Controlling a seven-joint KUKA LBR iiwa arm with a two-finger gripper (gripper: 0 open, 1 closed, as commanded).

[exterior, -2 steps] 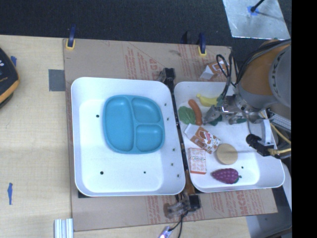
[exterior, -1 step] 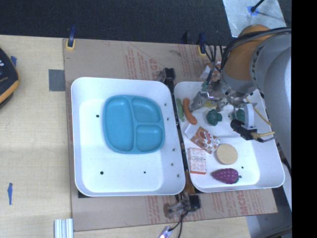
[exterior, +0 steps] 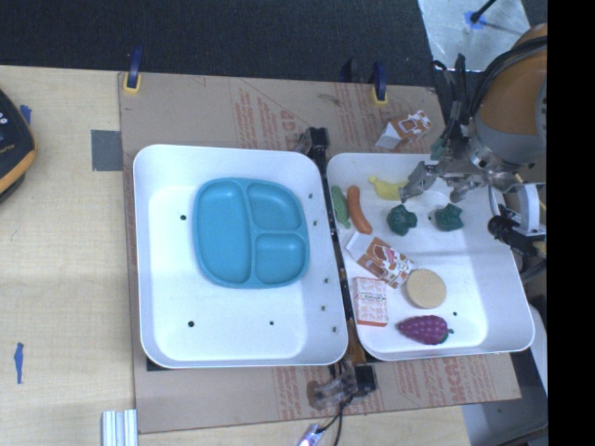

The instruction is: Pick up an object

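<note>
Item: my claw [exterior: 437, 182], fingers spread and holding nothing, over the right bin [exterior: 507, 337] (far end), with two green broccoli pieces just below: one [exterior: 402, 219] under the left finger, the other [exterior: 449, 216] under the right.

Two white bins: left bin [exterior: 149, 249] and right bin [exterior: 502, 295]. One blue divided plate [exterior: 251, 232]. Two dark green broccoli pieces [exterior: 402, 219] [exterior: 450, 217]. One yellow banana [exterior: 385, 189]. One orange sausage [exterior: 358, 209]. One green pod [exterior: 340, 206]. One purple grape bunch [exterior: 424, 329]. One round tan cookie [exterior: 426, 289]. Two small printed packets [exterior: 384, 260] [exterior: 370, 301] inside the right bin; one more packet [exterior: 405, 130] outside it.
</note>
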